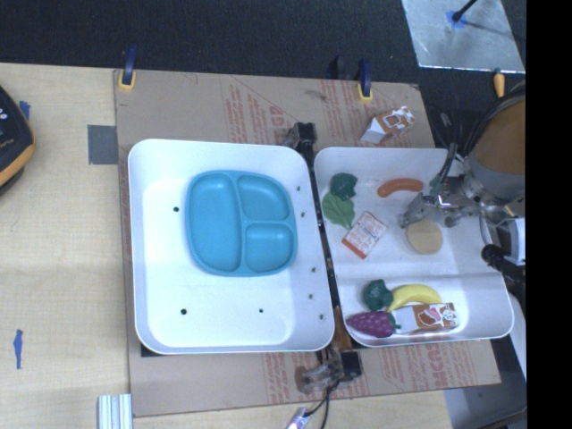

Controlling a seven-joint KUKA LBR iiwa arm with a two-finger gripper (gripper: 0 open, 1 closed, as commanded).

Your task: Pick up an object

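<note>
The right bin holds several toy foods. An orange sausage lies near its far side, and a beige round disc rests at mid-right. A red-and-white packet is near the centre, with two green leafy pieces at the left. Along the front lie a green broccoli piece, a yellow banana, purple grapes and a small carton. My gripper reaches in from the right and sits just beyond the beige disc, between it and the sausage. I see nothing held in it.
The left bin contains a blue divided plate. A small carton lies on the cardboard beyond the right bin. The grey arm with its orange band crosses the right bin's right edge.
</note>
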